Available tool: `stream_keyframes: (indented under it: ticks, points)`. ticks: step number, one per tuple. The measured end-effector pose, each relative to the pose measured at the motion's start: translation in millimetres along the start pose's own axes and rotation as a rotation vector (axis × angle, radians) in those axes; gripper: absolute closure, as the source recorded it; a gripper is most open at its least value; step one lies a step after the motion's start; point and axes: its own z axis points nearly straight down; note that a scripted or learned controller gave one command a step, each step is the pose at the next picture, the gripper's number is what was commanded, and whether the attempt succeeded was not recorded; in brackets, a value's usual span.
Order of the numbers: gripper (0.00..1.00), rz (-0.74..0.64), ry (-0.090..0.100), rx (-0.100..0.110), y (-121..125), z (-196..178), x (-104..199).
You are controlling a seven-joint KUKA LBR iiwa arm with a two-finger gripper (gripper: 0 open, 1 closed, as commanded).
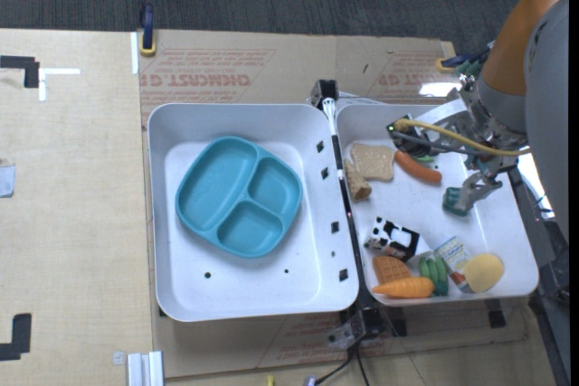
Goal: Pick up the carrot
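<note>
The carrot, orange and tapered, lies along the front wall of the right bin. It lies next to a waffle-like brown piece and a green vegetable. My gripper hangs over the right part of that bin, well behind and to the right of the carrot. It touches nothing I can see. The grey arm with its orange band comes in from the upper right.
The right bin also holds a bread slice, a red-orange sausage, a black-and-white cow toy, a small packet and a yellow potato-like piece. A blue divided plate sits in the left bin.
</note>
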Motion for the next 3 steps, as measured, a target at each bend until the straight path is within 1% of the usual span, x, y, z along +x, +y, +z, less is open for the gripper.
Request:
stream_keyframes:
  ticks: [1, 2, 3]
  points:
    - [0.0, -0.035, 0.0, 0.002, 86.6, 22.1, -17.1]
    - [0.0, -0.161, 0.0, 0.003, 146.4, 98.9, -12.7]
    - [0.0, -0.113, 0.001, 0.004, 75.0, 88.3, -37.3]
